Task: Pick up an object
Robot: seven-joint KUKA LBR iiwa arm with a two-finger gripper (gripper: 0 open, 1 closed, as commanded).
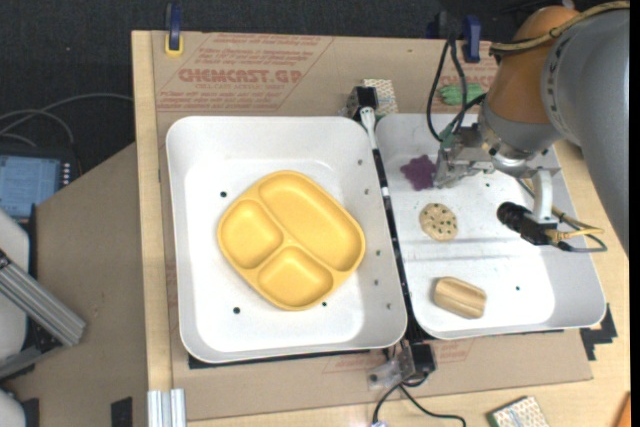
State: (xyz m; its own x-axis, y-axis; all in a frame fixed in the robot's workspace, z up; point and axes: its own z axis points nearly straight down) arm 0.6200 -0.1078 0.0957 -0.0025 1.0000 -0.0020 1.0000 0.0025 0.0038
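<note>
Claw (447, 165) low beside purple piece (418, 172), for picking.
Grip state I cannot tell; cookie (438, 221) lies below it.

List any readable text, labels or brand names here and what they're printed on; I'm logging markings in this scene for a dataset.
"CHEMCAST GP": large red letters on the brown board behind the left bin, partly faded.
Smaller red lines above and below it: too blurred to read.
The remaining items carry no legible text.
</note>
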